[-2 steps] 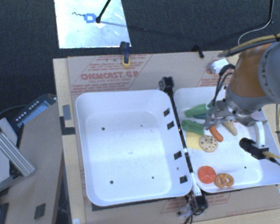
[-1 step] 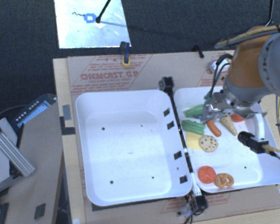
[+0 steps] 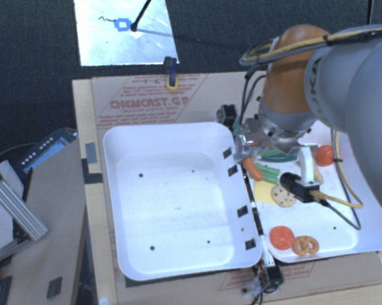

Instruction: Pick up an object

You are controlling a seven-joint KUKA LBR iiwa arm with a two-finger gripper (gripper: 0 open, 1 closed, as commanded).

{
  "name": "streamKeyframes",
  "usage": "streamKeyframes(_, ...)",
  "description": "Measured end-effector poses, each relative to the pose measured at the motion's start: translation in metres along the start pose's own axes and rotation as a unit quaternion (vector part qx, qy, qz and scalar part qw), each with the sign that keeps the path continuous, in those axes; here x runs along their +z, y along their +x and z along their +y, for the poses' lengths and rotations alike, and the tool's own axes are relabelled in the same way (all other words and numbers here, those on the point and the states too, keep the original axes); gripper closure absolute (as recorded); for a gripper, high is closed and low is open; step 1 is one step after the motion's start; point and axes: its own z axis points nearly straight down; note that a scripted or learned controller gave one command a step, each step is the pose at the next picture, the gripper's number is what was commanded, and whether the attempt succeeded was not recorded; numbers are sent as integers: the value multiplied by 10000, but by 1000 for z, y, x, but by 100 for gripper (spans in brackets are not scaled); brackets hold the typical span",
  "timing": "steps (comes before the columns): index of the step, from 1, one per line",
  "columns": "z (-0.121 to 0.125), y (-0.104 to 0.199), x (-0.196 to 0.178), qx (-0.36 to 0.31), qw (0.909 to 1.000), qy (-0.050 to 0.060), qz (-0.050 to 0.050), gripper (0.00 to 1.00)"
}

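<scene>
Nearest the camera, a pretzel [image 3: 306, 244] and a red tomato slice [image 3: 282, 236] are seen at the front of the right bin [image 3: 374, 235], with a cracker [image 3: 283, 196] just beyond them. The gripper [image 3: 265, 150] is lowered over a green bean pod [image 3: 270, 172], which lies at about 5 o'clock from it, its long axis running from 10 to 4 o'clock. Whether the gripper is spread or closed cannot be told, and nothing is seen held.

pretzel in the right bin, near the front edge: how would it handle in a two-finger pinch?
The pretzel lies flat, so it probably won't roll. Its looped outline suggests fingers could slip through the holes. It touches the red disc, so a push would likely move both. It looks small, so probably light.
</scene>
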Motion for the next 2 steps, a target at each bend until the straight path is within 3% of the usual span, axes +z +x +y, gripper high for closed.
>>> streamKeyframes(1,16,42,-19,29,10000,0,-14,100)
streamKeyframes(2,67,81,-8,33,10000,-10,-13,100)
